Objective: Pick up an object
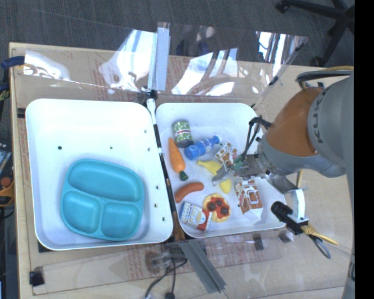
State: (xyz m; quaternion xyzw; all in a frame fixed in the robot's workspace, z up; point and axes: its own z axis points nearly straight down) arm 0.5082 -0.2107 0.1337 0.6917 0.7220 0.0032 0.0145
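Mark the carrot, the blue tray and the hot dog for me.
carrot (176, 156): camera view, middle of its orange body.
blue tray (103, 198): camera view, ridge between its compartments.
hot dog (188, 190): camera view, middle of the sausage.

No legible text — print on cartons (248, 196) and can (182, 131) too small to read.

Two shallow white plastic bins: left bin (43, 167), right bin (237, 114). Turquoise three-compartment tray (103, 199). Orange toy carrot (176, 157). Green-labelled can (182, 132) with pale top. Blue bottle (202, 147). Yellow wedge (209, 165). Reddish-brown sausage (187, 190). Yellow pizza slice with red topping (217, 207). White cartons with red-brown print (249, 196). Grey arm with orange band (296, 126).
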